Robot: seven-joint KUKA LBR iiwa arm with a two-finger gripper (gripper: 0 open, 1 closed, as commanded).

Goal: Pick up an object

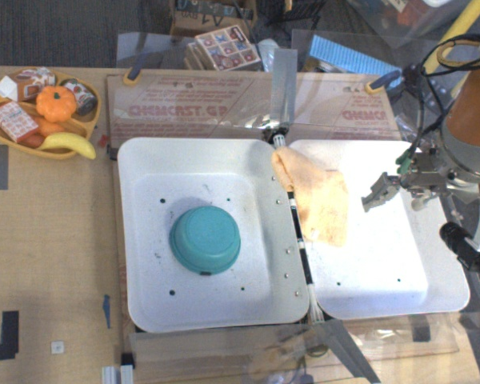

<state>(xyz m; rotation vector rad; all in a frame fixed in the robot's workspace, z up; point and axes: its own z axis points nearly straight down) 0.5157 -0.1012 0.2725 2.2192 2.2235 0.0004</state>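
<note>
The light wooden counter (pixel 48 238) carries two shallow white plastic bins side by side, the left bin (pixel 144 166) and the right bin (pixel 400 278), their inner walls touching along the middle. From the right the grey arm with its orange band (pixel 468 118) reaches over the right bin. In the left bin, a little below its middle, a round teal plastic bowl (pixel 206 239) sits upside down, well apart from the walls. In the right bin a thin, pale yellow-orange cloth (pixel 316 198) lies crumpled against the dividing wall, its upper end draped up onto the rim. The hand (pixel 396 192) hangs over the right bin, to the right of the cloth and apart from it; its fingers look spread somewhat, with nothing between them, though they are small and partly blurred. At the far left of the counter stands a yellow dish of toy food (pixel 40 118), with an orange pumpkin and a banana.

The cloth is the nearer candidate. It is probably light, limp and easily bunched, so a pinch on a raised fold near its middle should lift it, whereas a flat edge may slip from the fingers. The bowl looks stiff, smooth and rounded; upturned, it offers little to grip but its lower rim, and could well slide away.
</note>
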